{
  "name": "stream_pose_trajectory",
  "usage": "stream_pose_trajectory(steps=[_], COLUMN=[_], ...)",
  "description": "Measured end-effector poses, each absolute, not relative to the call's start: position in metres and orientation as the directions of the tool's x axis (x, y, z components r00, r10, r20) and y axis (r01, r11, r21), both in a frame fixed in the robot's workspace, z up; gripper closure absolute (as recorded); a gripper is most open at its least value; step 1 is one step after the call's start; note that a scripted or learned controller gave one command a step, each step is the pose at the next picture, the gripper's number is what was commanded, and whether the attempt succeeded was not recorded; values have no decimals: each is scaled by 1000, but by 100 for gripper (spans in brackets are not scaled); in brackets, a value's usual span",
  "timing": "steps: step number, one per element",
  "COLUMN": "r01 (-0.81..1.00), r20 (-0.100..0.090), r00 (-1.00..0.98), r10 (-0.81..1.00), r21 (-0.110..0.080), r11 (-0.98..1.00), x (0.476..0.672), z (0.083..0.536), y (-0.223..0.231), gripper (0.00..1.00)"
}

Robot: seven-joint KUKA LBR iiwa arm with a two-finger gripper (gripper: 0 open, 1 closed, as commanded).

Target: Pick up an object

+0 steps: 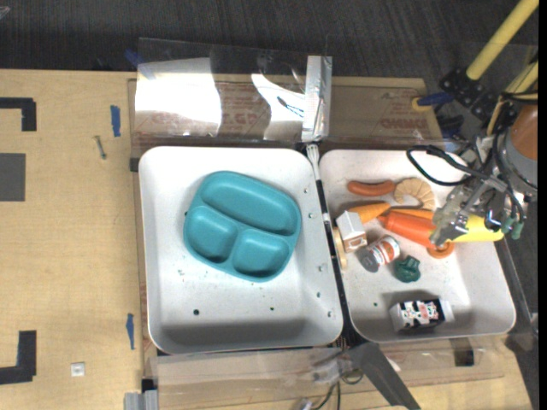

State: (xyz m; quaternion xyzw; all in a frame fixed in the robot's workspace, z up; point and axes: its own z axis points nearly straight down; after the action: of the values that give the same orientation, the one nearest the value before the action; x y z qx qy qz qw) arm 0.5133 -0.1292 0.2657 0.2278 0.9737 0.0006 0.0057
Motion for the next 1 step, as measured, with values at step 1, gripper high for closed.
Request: stream_pose_trajectory(steps=[1], r01=[386], r20=[0], r00=[-923], r10=[386], r21=[2], r11=[923], x=[530], z=[233], y=[-75], gripper=[100])
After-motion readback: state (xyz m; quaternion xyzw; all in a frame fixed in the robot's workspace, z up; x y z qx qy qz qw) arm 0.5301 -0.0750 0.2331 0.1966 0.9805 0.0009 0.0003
